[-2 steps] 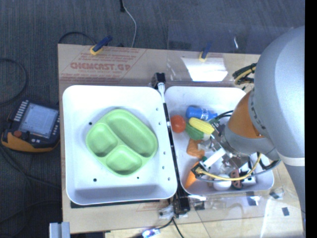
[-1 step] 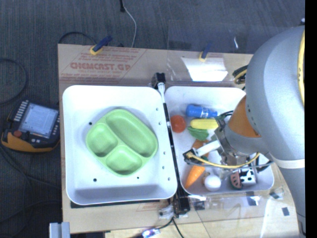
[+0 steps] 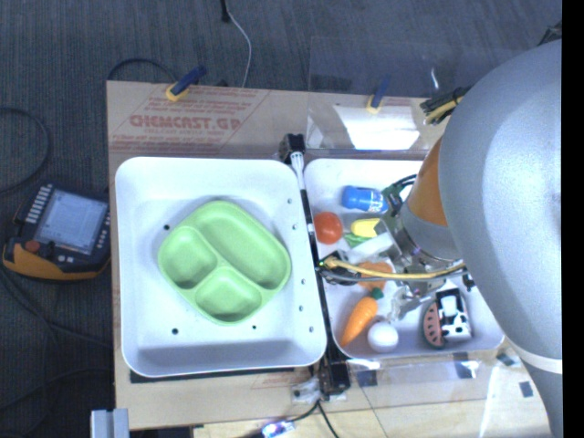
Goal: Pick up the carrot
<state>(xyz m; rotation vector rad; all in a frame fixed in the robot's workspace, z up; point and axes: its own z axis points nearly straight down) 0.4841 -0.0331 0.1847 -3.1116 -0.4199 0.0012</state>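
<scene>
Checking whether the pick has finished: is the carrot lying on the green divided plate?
No. The carrot lies in the right bin, beside a white egg, while the green plate sits in the left bin.

Carrot (image 3: 359,318): orange, green top. Divided plate (image 3: 224,259): pale green. Left bin (image 3: 137,336) and right bin (image 3: 321,173): white. Can (image 3: 361,197): blue. Tomato (image 3: 328,227): red-orange. Egg (image 3: 383,338): white. Block (image 3: 450,313): black-and-white patches. Desk (image 3: 182,126): tan, red lettering. Arm (image 3: 511,190): grey, orange band.

arm (image 3: 511,181) cut off right — end effector (image 3: 399,292) partly hidden
</scene>
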